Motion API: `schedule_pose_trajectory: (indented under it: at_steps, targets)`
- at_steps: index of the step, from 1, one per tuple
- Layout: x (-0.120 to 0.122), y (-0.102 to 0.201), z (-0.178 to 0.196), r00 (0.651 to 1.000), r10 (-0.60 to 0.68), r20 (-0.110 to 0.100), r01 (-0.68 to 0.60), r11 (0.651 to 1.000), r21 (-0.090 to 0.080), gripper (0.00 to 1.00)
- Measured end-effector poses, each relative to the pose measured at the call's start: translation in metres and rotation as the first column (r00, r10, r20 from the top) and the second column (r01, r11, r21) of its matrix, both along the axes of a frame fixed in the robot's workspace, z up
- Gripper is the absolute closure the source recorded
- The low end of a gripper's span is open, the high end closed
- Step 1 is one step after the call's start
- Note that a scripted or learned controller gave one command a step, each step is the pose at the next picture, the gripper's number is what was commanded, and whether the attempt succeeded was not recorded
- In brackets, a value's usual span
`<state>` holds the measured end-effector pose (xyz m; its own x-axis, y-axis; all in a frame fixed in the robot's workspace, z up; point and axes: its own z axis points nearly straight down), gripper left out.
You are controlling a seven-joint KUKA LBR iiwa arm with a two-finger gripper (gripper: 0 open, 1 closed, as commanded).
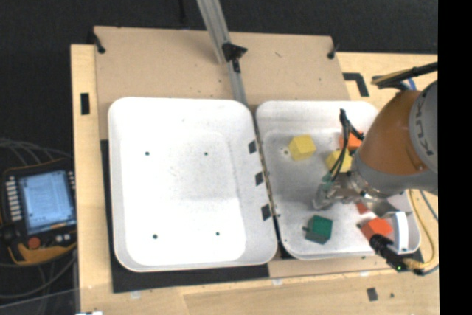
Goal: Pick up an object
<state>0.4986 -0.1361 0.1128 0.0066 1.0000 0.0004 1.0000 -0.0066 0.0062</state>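
We see the grey arm with its orange band [391, 140] reaching from the right over the right shallow white bin [295, 114]. Its jaws [328, 197] hang low above the bin floor, just above a small dark green block [318, 229]; we cannot tell how wide they stand, nor whether they touch it. A yellow block [301, 147] lies further up the same bin, apart from them. The left shallow white bin [184, 181] sits beside it on the wooden counter [88, 158]
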Motion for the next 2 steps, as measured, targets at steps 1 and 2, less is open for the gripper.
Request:
schedule_pose_trajectory:
  at_steps: [1,2]
  targets:
    - [-0.003,-0.001,0.063,1.000,0.009,0.001,-0.009,1.000,-0.002,1.00]
    - [-0.008,0.005,0.114,1.000,0.011,0.002,-0.011,1.000,-0.002,1.00]
